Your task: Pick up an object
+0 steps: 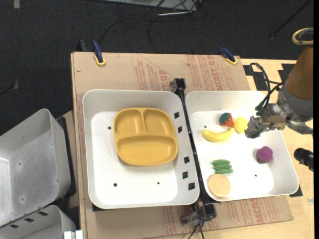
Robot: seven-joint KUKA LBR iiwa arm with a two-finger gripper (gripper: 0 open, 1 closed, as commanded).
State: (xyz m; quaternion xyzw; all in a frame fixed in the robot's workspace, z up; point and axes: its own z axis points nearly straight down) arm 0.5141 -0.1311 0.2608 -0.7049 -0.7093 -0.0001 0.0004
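Red printed lettering runs across the brown cardboard sheet (134, 71) covering the counter, reversed and too faint to read. The grey arm (299, 91), orange-banded, reaches in from the right, its pincer (251, 127) lowered over the right bin (286, 176) beside a small yellow lemon-like piece (240, 125). How far the pincer is open cannot be told; it seems to hold nothing. Near it lie a yellow banana (217, 135) and a red strawberry (226, 118); further off, a purple fruit (264, 154), green pea pods (222, 166) and a pale round biscuit (219, 185). The left bin (99, 183) holds a yellow divided plate (146, 136).
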